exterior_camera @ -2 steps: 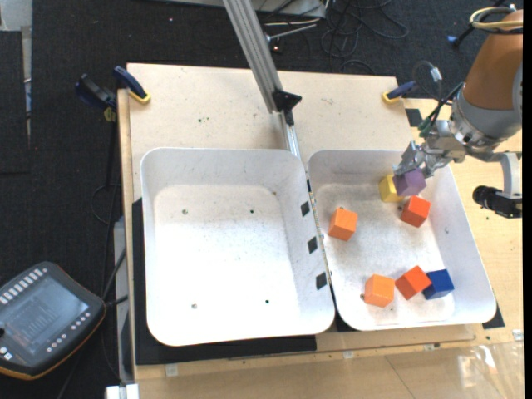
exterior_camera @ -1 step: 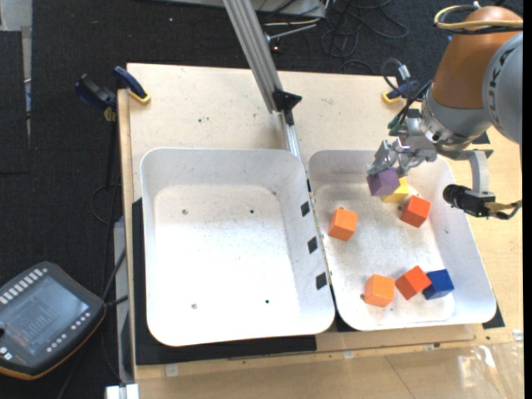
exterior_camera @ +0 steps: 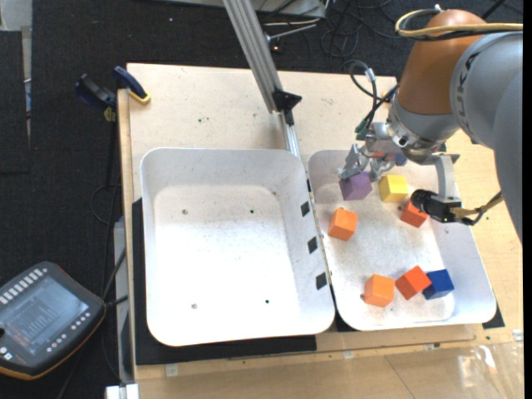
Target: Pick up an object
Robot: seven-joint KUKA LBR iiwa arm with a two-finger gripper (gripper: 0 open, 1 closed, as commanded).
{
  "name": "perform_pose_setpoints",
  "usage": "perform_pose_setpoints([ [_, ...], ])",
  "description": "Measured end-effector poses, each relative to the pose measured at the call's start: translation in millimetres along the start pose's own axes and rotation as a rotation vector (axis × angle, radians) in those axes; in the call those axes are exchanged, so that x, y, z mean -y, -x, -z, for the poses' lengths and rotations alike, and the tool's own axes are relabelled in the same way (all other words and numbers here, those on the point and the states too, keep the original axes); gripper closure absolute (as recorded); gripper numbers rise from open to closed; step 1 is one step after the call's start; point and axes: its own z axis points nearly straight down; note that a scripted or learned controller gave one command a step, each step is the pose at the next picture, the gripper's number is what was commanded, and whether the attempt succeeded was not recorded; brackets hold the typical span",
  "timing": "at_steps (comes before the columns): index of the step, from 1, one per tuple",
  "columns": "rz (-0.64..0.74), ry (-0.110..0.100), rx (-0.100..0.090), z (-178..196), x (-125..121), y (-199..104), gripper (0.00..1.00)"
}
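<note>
Several small blocks lie in the right bin. A purple block sits near the bin's far left corner, with a yellow block just to its right. My gripper hangs directly over the purple block's top edge, touching it or nearly so. A red-orange block lies right of the yellow one, and an orange block lies in front of the purple one. Near the front of the bin sit an orange block, a red-orange block and a blue block.
The left bin stands beside the right one. A slanted metal strut comes down to the far edge between the bins. A blue and yellow clamp sits at the bench's far left corner. A teach pendant lies off the bench at lower left.
</note>
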Motion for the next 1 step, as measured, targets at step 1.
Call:
perform_pose_setpoints([
  [1,0.001,0.002,0.001,17.0,5.4,-53.3,1.0],
])
